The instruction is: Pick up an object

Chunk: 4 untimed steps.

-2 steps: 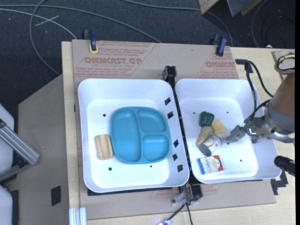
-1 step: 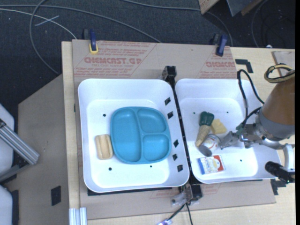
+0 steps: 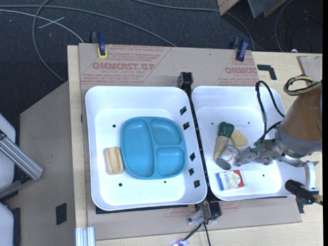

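In the right bin (image 3: 266, 99) lies a cluster of small items: a tan cone-shaped piece with a green top (image 3: 222, 137), a yellow chunk (image 3: 239, 138) and a small silvery can (image 3: 225, 159). A flat white packet with red and blue print (image 3: 230, 180) lies nearer the bin's front wall. My gripper (image 3: 243, 157) reaches in from the right, low over the bin floor, just right of the can and below the yellow chunk. Nothing visibly hangs from it.
The left bin (image 3: 97, 101) holds a blue divided plate (image 3: 152, 146) with a tan bread-like block (image 3: 114, 160) at its left. A black cable (image 3: 262, 99) loops over the right bin's back right corner. Clamps sit between the bins.
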Each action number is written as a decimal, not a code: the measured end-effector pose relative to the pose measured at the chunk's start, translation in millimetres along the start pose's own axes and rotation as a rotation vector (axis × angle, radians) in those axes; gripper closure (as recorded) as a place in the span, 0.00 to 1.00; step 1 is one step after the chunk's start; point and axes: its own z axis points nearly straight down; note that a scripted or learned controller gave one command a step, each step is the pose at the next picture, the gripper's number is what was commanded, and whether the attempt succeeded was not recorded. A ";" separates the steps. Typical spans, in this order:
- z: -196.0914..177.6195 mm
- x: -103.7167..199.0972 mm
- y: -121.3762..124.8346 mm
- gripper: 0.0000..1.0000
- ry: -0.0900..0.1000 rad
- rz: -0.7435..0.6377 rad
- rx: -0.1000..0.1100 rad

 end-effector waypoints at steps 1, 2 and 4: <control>-12.1 0.0 1.0 1.00 0.000 0.000 -0.004; -71.9 -5.7 7.4 1.00 -0.004 -0.001 -0.009; -189.1 -8.4 13.9 1.00 -0.005 -0.001 -0.012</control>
